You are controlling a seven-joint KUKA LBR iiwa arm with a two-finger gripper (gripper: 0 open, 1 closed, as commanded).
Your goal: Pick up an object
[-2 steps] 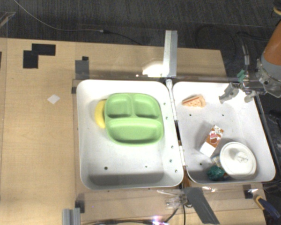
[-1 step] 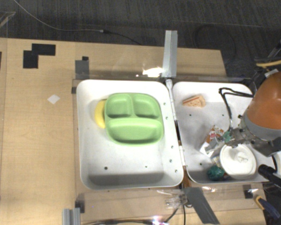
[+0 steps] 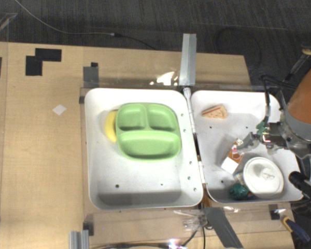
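My gripper (image 3: 253, 139) hangs over the middle of the right bin (image 3: 217, 191), with the arm coming in from the right. Just below and left of it lies a small orange and white carton (image 3: 232, 158). A white round bowl (image 3: 263, 176) sits at the bin's front right, under the wrist. A teal lump (image 3: 239, 192) rests against the bowl's front left. A tan wedge of toy toast (image 3: 214, 112) lies near the back of the bin, apart from the gripper. I see nothing held by the gripper.
The left bin (image 3: 101, 185) holds a green divided plate (image 3: 146, 130) with a yellow object (image 3: 110, 126) poking out from under its left edge. A metal post (image 3: 187, 61) stands behind the wall between the bins. Black cables trail at the right.
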